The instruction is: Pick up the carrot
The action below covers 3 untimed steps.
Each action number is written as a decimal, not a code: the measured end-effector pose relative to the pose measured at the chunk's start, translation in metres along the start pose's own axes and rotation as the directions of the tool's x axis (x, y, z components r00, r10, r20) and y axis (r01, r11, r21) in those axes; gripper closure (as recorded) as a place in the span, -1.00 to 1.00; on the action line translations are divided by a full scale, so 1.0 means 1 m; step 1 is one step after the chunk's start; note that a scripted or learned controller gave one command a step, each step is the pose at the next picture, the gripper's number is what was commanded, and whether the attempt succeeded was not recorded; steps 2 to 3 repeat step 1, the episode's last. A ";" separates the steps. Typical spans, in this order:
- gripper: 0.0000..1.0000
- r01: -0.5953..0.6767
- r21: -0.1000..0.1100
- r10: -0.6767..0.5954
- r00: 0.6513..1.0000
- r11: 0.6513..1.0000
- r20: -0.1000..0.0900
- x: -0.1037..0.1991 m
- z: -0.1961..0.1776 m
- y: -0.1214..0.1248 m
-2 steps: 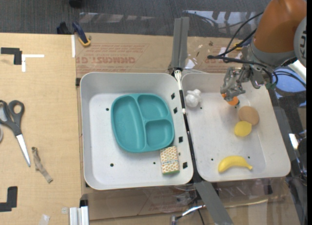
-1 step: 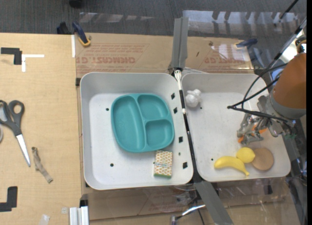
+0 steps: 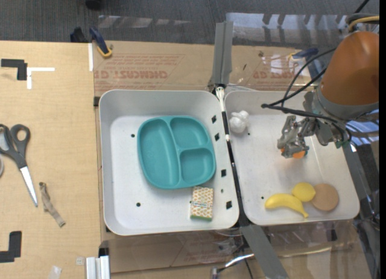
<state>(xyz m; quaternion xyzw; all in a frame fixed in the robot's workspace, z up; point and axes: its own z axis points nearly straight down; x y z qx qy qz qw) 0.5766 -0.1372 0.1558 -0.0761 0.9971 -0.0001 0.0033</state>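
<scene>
Nearest in the right bin (image 3: pixel 338 211) lay a banana (image 3: pixel 286 203), with a lemon (image 3: pixel 303 191) touching its right end and a flat tan disc (image 3: pixel 325 197) just beside the lemon. None of these was the target, and all sat well apart from the gripper.

Farther in, about the middle of the right bin, the gripper (image 3: pixel 294 145) hung low over the bin floor, reaching in from the right. A small patch of orange showed right at its tips, and I judged that to be the carrot (image 3: pixel 298 154); most of it was hidden by the gripper. Whether the gripper was closed on the carrot or merely around or beside it could not be told, nor could how wide it stood.

In the left bin (image 3: pixel 114 169), a patterned sponge-like block (image 3: pixel 202 203) lay near the front, and behind it a teal divided plate (image 3: pixel 177 151). At the far left corner of the right bin sat a small white lump (image 3: pixel 239 121).

By my reading, the approach was done: the gripper had the carrot at its tips. A confirmed grasp and the lift off the bin floor were left, since the carrot appeared to rest low in the bin.
</scene>
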 end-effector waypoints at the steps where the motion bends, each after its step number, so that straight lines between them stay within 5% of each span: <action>1: 1.00 0.029 0.001 -0.029 1.000 1.000 -0.001 0.043 -0.058 -0.037; 3: 1.00 0.029 0.001 -0.029 1.000 1.000 -0.001 0.043 -0.058 -0.037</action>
